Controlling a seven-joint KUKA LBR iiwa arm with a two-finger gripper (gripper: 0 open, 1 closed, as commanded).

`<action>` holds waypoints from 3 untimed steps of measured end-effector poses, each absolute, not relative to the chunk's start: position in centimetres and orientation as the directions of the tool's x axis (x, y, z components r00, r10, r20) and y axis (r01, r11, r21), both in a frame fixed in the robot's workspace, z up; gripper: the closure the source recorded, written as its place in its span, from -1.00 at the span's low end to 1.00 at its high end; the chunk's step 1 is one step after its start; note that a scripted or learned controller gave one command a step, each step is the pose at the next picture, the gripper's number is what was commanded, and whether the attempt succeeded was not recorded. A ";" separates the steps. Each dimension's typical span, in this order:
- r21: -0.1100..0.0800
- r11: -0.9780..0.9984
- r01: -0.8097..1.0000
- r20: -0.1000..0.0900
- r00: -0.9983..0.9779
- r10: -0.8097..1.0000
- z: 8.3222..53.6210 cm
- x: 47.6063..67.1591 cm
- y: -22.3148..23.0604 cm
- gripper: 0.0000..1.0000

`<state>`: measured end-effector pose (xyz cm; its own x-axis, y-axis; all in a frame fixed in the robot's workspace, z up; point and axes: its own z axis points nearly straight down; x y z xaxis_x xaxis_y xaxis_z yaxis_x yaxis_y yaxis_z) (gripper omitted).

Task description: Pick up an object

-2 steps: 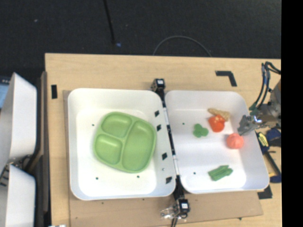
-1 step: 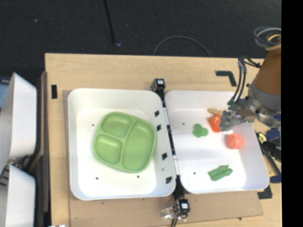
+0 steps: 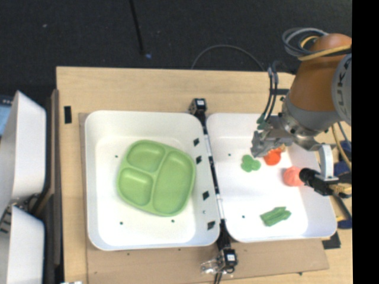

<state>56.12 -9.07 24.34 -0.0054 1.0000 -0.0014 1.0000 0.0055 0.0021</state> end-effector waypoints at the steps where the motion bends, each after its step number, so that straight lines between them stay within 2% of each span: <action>1: 0.003 0.007 1.000 0.001 -0.007 1.000 25.4 58.7 -4.4 1.00; 2: 0.002 0.006 1.000 0.000 -0.006 1.000 24.0 61.2 -0.1 1.00; 3: 0.004 0.007 1.000 0.001 -0.007 1.000 24.4 64.5 5.2 1.00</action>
